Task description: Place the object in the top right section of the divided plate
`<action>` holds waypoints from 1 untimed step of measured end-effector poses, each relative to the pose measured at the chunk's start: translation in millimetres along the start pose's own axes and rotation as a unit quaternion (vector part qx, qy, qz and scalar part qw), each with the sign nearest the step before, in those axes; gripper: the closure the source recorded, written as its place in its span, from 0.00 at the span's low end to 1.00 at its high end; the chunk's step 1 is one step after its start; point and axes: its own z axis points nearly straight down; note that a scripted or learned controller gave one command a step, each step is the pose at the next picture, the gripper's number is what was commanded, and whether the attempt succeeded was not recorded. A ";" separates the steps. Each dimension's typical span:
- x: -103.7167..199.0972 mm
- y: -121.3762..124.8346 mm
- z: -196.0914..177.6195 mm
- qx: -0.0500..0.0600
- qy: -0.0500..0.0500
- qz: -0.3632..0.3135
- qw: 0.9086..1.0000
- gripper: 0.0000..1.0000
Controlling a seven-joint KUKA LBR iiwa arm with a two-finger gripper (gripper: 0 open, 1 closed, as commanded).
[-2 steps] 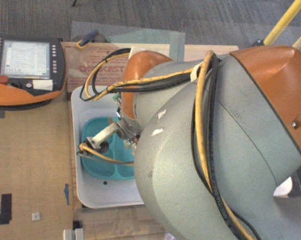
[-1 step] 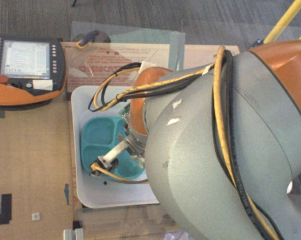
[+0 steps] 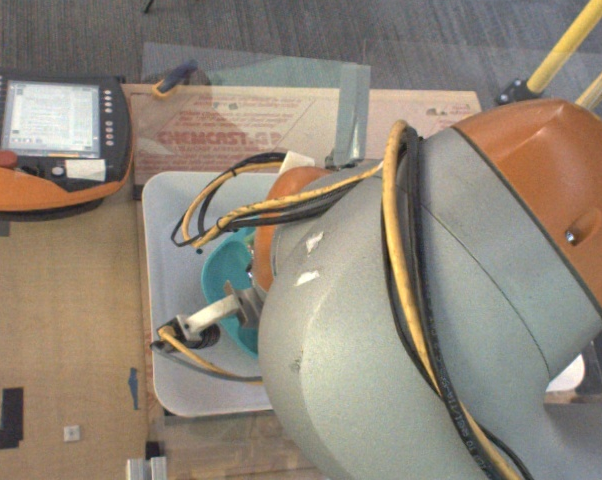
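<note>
While the bulky grey arm [image 3: 411,318] covers the shallow white bin [image 3: 166,268] from three o'clock, the teal divided plastic plate [image 3: 226,268] peeks out at nine o'clock.

The bench [image 3: 61,308] has a brown, cardboard-like top. On it, toward nine o'clock from the picture's middle, rests a shallow white bin [image 3: 166,268], largely covered by the grey arm [image 3: 401,348]. At ten o'clock, by the bench's far left edge, lies an orange-and-grey control pendant [image 3: 51,138] with a lit screen. At twelve o'clock, a printed cardboard sheet [image 3: 231,128] lies flat behind the bin.
</note>
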 end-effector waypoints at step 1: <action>37.9 80.1 3.5 0.000 -0.004 0.000 1.000 1.00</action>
